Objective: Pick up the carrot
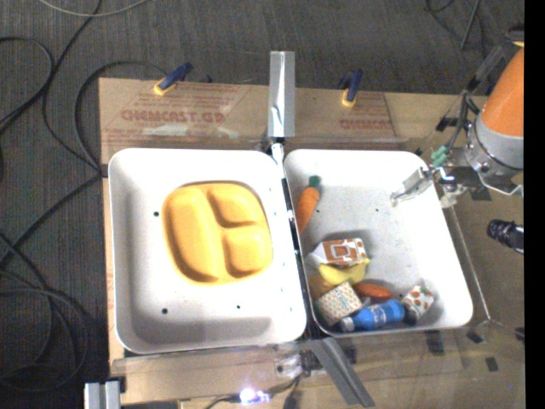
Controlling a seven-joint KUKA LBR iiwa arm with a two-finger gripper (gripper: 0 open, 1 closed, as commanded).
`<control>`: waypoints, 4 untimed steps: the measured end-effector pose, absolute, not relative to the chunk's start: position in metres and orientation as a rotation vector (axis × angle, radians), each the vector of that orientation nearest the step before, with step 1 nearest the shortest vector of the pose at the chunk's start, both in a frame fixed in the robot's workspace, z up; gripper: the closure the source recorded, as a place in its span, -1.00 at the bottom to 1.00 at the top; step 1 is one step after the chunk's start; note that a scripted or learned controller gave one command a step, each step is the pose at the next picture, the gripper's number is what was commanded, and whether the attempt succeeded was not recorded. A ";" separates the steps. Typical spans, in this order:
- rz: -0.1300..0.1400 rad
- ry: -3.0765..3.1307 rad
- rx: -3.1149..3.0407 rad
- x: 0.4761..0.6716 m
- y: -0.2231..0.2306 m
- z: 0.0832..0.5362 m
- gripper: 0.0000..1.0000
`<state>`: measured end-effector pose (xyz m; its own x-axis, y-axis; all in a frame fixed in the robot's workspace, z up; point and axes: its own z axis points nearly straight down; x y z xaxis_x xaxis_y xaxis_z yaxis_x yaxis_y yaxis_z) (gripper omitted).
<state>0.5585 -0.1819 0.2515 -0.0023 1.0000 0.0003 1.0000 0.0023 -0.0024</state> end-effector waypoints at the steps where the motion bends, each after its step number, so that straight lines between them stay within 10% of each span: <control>1: 0.000 -2.465 -1.942 0.592 -0.113 0.130 -1.00; 2: 0.000 -2.521 -1.872 0.567 -0.103 0.102 -1.00; 4: 0.007 -1.966 -2.452 0.669 -0.105 0.087 -1.00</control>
<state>0.6685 -0.1049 0.0873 0.2175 0.9761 -0.0047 0.9761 -0.2175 -0.0015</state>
